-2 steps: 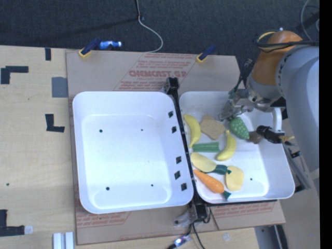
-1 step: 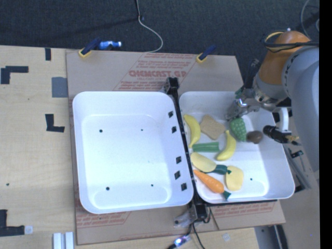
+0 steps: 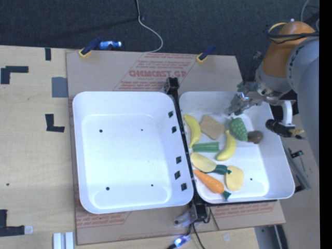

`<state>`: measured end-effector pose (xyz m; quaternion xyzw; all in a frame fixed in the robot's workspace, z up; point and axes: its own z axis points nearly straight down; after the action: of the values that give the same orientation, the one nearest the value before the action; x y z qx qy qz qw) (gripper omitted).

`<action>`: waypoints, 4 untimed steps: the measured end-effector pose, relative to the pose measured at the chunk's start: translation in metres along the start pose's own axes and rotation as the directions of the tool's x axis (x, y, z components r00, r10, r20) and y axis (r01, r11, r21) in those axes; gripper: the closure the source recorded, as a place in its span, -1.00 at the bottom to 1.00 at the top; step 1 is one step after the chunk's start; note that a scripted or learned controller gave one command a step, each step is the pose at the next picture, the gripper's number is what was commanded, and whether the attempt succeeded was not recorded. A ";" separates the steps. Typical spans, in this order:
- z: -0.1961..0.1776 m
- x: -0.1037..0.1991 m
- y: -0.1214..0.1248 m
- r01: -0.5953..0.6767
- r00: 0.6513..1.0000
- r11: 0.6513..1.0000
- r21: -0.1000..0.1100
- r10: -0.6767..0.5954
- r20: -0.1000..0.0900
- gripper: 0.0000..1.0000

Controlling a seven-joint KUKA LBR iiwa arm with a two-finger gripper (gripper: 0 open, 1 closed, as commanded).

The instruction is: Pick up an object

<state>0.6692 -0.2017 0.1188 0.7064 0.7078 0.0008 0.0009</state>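
A single fixed camera looks down from above the bench at a slant, far enough back to take in both white bins whole. The left bin sits near the middle of the frame and the right bin toward the right. The arm enters from the right edge at the upper corner. Dark floor fills the top strip beyond the bench's far edge.

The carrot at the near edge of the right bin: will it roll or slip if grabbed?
The carrot looks like smooth, rigid toy plastic, so probably light and somewhat slippery. Its tapered, round shape may roll if nudged sideways. It lies beside a yellow piece, which could crowd a grasp.
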 end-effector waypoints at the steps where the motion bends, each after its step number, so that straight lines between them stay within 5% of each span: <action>1: -0.290 0.013 0.001 0.001 1.000 1.000 -0.016 -0.001 0.005 1.00; 2: -0.427 0.018 0.000 0.002 1.000 1.000 -0.014 -0.002 0.005 1.00; 3: -0.253 0.220 -0.027 0.015 1.000 1.000 0.018 -0.014 -0.005 1.00; 4: -0.339 0.236 -0.002 0.003 1.000 1.000 -0.006 -0.003 -0.001 1.00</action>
<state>0.6659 0.0347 0.4579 0.7054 0.7088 0.0031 0.0026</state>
